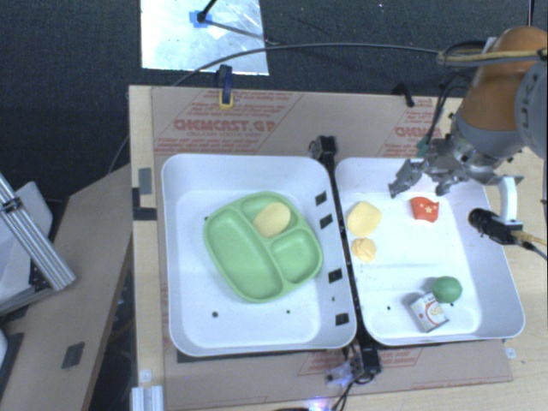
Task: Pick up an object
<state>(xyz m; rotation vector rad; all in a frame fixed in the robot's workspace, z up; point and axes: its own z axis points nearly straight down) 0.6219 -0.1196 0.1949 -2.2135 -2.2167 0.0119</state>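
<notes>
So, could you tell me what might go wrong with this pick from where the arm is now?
1. The gripper hangs above the right bin, near the red object but not on it; a descent slightly off could push it aside instead of catching it.
2. The green ball touches the small carton; a try there might disturb both.
3. The two yellow pieces lie close to the bin's left wall, leaving little room.

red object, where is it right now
The red object lies in the right bin, toward its far end, just below the gripper and right of the yellow piece.
</notes>
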